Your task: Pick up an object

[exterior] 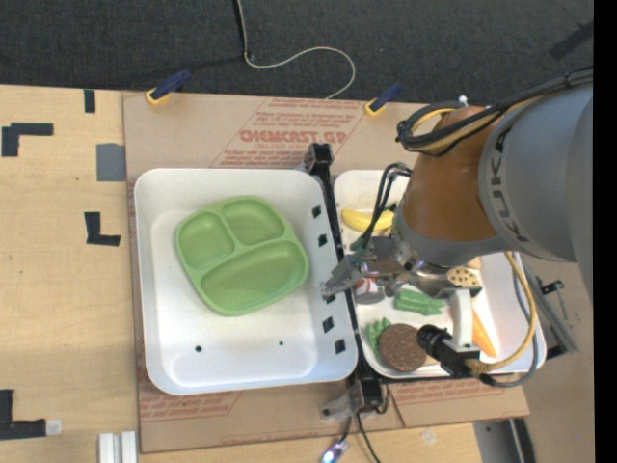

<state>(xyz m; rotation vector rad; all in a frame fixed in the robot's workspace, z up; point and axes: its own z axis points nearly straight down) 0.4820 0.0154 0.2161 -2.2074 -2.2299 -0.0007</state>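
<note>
Gripper point(349, 276) low at left edge of right bin point(501, 365), centre-right of frame, close to the divider wall; finger state cannot be told and nothing visibly held. Pick judged not yet done. Candidate objects lie near it: yellow banana point(364, 220) above, green toy point(418, 303) just right, brown round piece point(400, 347) below. Left bin point(164, 355) holds a green divided plate point(241, 254). Room is tight: bin wall to the left, clutter right; clearest way out is straight up.
</note>
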